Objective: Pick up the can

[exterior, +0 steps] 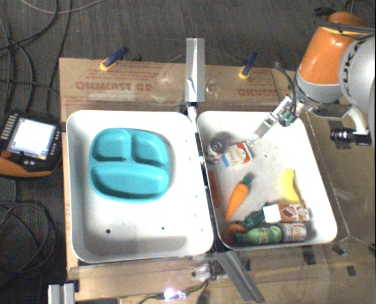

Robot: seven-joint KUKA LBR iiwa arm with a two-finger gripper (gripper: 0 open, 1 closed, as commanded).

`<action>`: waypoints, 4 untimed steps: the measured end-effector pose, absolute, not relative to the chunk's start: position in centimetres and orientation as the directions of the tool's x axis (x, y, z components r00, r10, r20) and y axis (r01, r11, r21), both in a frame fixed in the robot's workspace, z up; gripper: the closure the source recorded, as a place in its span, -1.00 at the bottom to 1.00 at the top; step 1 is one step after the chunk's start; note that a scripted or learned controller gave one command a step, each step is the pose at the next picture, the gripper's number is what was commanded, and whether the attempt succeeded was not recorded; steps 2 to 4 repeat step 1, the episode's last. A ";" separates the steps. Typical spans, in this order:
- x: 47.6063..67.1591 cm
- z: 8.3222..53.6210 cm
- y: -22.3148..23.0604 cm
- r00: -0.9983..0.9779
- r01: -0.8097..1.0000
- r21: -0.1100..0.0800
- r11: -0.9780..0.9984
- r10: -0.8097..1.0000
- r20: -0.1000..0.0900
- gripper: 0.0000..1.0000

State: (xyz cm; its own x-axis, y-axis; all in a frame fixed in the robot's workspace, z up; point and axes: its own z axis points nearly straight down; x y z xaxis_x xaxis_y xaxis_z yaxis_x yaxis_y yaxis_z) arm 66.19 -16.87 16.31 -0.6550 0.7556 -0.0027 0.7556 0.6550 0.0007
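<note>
The can is a small dark cylinder with a silver top. It stands upright near the back left of the right bin, touching a red and white carton on its right. My gripper reaches in from the upper right on the grey arm with the orange band. Its tip hangs just above the carton's right end, about a can's width to the right of the can. Nothing is visibly held.
An orange carrot, a yellow piece, a small box and a green bottle lie in the front half of the right bin. The left bin holds a teal divided plate. A metal post stands behind the divide.
</note>
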 end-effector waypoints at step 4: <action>66.0 9.6 -13.7 -0.513 0.858 0.013 0.513 0.858 -0.009 -1.00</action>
